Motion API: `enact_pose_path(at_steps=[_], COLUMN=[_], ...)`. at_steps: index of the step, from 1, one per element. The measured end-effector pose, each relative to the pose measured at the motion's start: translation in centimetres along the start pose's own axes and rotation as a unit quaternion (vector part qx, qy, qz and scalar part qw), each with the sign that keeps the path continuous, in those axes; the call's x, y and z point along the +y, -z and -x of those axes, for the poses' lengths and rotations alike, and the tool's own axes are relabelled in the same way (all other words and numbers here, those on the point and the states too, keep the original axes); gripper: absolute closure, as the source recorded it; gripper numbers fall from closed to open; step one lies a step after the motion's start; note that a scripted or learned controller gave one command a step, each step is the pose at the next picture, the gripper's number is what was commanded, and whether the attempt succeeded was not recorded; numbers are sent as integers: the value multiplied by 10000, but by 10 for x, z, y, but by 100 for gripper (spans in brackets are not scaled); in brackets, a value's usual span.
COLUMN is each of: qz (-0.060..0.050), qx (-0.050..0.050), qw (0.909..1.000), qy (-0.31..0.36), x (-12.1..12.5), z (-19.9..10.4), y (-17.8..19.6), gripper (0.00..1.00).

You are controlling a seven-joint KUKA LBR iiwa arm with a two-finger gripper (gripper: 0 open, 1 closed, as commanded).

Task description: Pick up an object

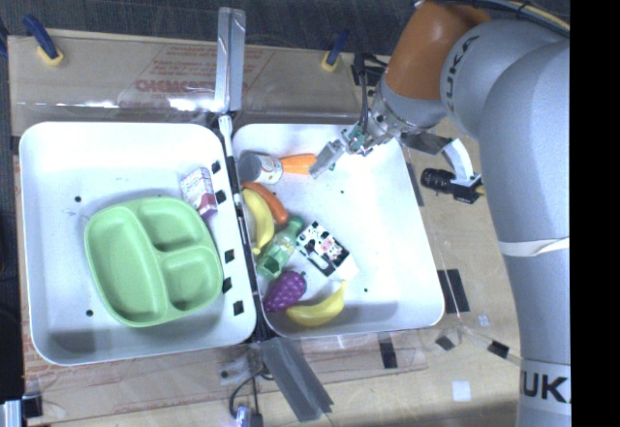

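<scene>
The gripper (326,158) hung low over the back edge of the right bin (407,251), beside a carrot (298,164) that lay near the bin's back left corner. Whether its fingers stood apart or together could not be told, and nothing showed between them. The step in hand looked like the approach to a pick, nothing yet lifted. The next move probably called for settling over one object, closing on it and raising it clear.

The likeliest target was the carrot, a smooth orange taper touching a small grey can (258,167). Along the left wall lay a yellow banana (258,219), a green bottle (278,252) and a knobbly purple grape bunch (286,290) (all looked like glossy toy plastic). A second banana (317,309) curved along the front edge, and a flat black-and-white card (323,246) sat near the middle.

The left bin (48,222) held a green, round-cornered divided tray (153,260) and a small pink packet (199,189) by its right wall.
</scene>
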State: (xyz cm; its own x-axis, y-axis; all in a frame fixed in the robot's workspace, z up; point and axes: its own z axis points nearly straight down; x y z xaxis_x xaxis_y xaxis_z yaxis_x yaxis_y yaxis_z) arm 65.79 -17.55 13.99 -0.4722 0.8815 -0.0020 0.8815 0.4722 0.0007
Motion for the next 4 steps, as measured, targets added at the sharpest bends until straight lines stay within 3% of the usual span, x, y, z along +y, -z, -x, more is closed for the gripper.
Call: enact_pose_path(at_steps=[1,2,3,4], qz=[-8,-1,-13,-18], qx=[9,3,17,14], qw=[9992,10000,9998,9997], qy=[396,-98,204,228], x=[29,24,10,11], z=[-55,-46,-37,-38], y=[-48,-25,-47,-37], gripper=[0,0,0,100])
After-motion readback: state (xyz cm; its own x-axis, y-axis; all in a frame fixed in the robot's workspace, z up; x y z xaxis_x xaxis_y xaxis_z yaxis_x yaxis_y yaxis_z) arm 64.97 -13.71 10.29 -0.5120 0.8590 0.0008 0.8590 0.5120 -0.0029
